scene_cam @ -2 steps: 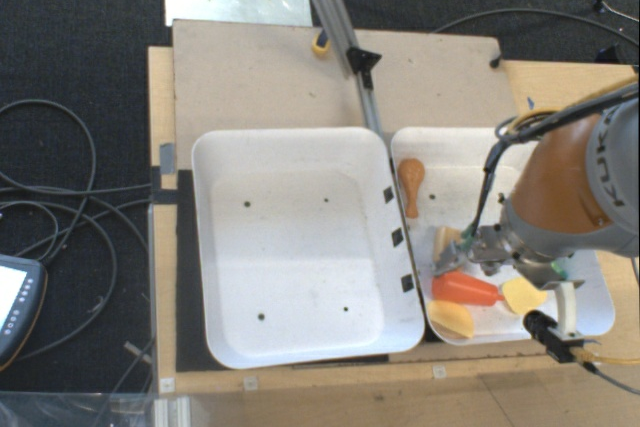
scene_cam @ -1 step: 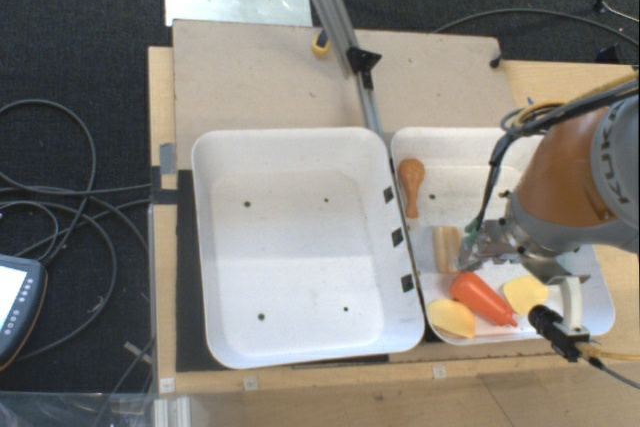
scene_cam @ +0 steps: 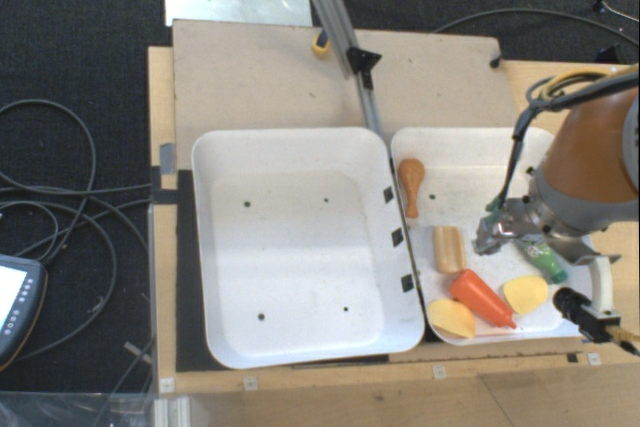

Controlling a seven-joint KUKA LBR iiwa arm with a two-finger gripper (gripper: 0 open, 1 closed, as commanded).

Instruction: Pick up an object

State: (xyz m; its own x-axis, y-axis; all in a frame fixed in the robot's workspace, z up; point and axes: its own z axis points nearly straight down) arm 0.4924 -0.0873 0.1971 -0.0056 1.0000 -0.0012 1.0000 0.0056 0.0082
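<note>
The claw hangs low over the right bin, its grip state impossible to tell from here, with the orange carrot just below it toward the bin's near edge, long axis running diagonally between 2 yellow pieces.

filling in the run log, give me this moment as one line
arm: over right bin | gripper: low, beside bread | carrot, drumstick, green item: lying in bin | grasp: none seen
</note>
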